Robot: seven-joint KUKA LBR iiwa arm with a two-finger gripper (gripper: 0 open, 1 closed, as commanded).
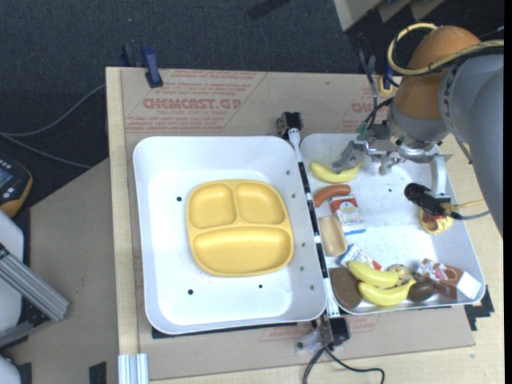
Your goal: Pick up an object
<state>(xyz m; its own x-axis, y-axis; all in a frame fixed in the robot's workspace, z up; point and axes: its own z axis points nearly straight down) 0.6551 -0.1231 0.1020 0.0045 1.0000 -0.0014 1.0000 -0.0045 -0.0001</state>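
At the far end of the right-hand shallow white bin (472, 254), the grey arm's two-finger gripper (358, 157) is seen lowered over a small curved yellow toy banana (334, 170), which lies on the bin floor close to the far left corner. The banana's long axis runs roughly left to right, slightly slanted, and the fruit is placed just to the left of and a little nearer than the gripper's metal fingers. One dark fingertip appears to rest at or just above the banana's right end; whether the jaws are open or closed cannot be told, since the fingers are foreshortened and partly merged with the wrist hardware, and no object is shown held between them. Nearer in the same bin are laid a red toy sausage (332, 194), a small red-and-white carton (348, 216) and a pair of larger yellow bananas (382, 282). Left of these, a yellow three-compartment plastic plate (238, 226) is set in the left-hand white bin (160, 174). A short shift to the left would probably be needed for the jaws to straddle the banana across its narrow width.
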